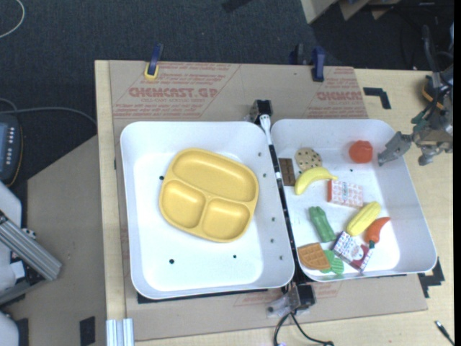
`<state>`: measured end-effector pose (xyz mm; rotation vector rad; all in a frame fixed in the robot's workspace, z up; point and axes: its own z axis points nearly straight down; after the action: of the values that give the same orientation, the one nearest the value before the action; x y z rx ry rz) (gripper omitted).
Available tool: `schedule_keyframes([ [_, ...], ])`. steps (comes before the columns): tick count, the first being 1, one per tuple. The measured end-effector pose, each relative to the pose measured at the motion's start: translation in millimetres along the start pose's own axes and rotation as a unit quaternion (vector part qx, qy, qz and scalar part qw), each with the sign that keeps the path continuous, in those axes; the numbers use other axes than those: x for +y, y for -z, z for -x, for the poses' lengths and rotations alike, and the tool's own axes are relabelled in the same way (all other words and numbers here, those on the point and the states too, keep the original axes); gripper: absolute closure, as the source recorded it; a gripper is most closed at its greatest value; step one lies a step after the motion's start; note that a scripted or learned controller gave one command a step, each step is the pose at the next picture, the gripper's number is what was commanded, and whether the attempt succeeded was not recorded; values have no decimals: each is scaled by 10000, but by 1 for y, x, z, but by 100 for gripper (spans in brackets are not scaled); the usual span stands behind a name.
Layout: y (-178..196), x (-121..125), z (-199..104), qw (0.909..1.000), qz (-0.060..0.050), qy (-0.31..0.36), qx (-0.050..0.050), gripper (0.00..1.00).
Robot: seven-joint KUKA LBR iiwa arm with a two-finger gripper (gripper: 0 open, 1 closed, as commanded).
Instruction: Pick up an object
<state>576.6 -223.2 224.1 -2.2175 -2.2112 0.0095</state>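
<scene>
Right bin (425, 245), lower right of frame: nearest its front edge lie a waffle piece (312, 255) and a small printed packet (351, 249); behind them a green pickle (322, 223), yellow corn (363, 217) and an orange-red carrot (377, 228). Mid-bin: banana (312, 179), cookie (307, 156). Far right corner: red tomato (361, 151), standing apart from the rest. Gripper (407, 148) sits at right edge beside it, fingers spread, holding nothing. Judgement: tomato is the easiest target; centre over it before descending. Left bin (137, 215) holds a yellow tray (209, 194).
</scene>
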Motion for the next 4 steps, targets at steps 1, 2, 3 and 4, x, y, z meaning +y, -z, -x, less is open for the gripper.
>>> schedule_keyframes([
  [1,7,3,0,10000,62,16,-17,0],
  [2,-56,-1,-6,10000,21,15,2,0],
  [3,-115,-2,-16,10000,21,20,3,0],
  [4,-135,1,-16,10000,75,17,-4,0],
])
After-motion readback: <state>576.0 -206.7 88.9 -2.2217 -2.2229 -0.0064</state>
